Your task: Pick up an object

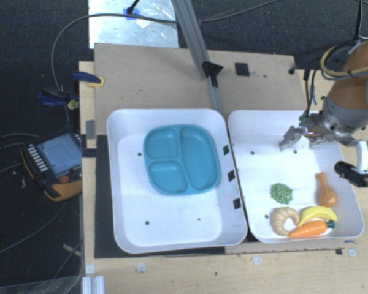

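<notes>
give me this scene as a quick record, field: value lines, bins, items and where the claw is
left bin: holds a blue divided plate
right bin: green broccoli piece, croissant, banana, carrot, chicken drumstick
item cluster: near right corner of the right bin
claw: over the far part of the right bin, apart from the items
held: nothing seen

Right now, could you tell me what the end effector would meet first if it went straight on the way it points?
Probably the bare floor of the right bin; the end effector points left and down, though depth is unclear.
</notes>
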Robot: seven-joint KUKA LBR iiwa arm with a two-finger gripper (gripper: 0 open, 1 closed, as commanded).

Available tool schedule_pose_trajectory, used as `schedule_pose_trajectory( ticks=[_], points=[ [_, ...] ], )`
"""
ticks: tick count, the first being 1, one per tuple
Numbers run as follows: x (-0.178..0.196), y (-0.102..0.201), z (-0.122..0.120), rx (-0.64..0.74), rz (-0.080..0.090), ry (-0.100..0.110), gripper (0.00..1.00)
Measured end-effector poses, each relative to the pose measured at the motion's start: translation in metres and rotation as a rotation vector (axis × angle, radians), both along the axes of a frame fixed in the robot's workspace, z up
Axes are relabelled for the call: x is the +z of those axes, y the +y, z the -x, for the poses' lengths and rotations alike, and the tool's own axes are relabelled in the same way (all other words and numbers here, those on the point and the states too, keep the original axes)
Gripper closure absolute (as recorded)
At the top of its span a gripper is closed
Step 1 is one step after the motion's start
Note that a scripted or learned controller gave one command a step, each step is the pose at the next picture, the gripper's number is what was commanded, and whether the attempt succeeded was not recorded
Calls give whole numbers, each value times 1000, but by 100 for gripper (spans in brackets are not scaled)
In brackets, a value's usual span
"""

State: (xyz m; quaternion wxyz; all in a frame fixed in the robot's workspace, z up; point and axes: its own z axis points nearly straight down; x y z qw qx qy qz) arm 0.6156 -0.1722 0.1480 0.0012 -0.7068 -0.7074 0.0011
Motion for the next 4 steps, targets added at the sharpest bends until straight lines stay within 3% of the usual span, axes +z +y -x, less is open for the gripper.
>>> schedule_pose_trajectory(
  ticks=[1,2,4],
  points=[
    [-44,-4,5,0,1,-3,0],
    [-30,-4,3,1,2,-9,100],
    [69,9,-2,5,1,-11,100]
  ],
)
